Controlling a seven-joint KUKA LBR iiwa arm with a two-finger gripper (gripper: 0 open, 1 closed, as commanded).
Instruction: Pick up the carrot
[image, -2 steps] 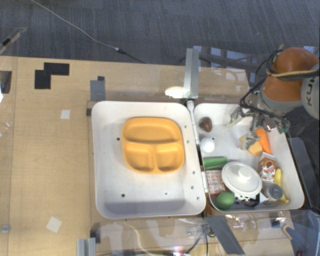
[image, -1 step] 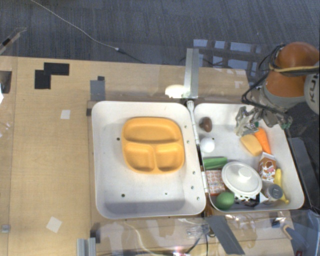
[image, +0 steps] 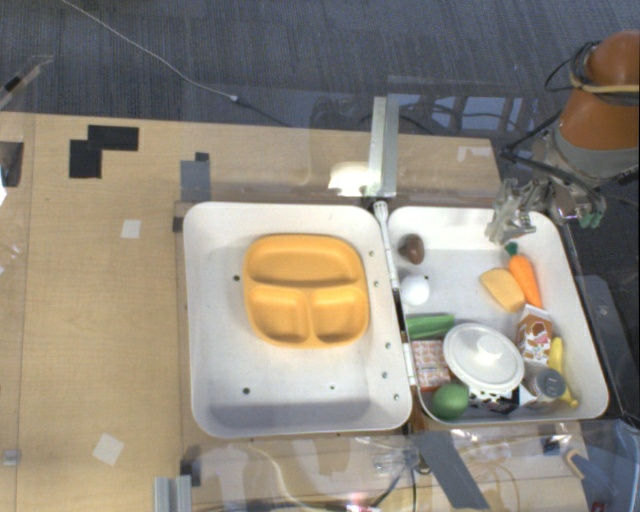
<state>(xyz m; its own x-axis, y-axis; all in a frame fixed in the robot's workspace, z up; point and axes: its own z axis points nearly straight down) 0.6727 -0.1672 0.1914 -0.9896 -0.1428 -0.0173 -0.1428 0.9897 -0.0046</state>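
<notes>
Camera view, looking down at a slant. Two white bins side by side: left bin (image: 215, 330) with a yellow divided tray (image: 305, 288) near its middle; right bin (image: 455, 225) crowded. Carrot (image: 526, 279) near right bin's far right side, orange, green end toward the gripper (image: 507, 222). Gripper at bin's far right corner, just above the carrot's green tip, nothing seen between the fingers; spread or pressed together: cannot tell. Touching or just beside carrot's left flank: yellow wedge (image: 503, 289). Below carrot: small carton (image: 536, 335), banana (image: 556, 358). Toward the middle: white lidded bowl (image: 484, 357), cucumber (image: 429, 325), white ball (image: 414, 292), brown lump (image: 411, 248), lime (image: 451, 400) at the near edge.
</notes>
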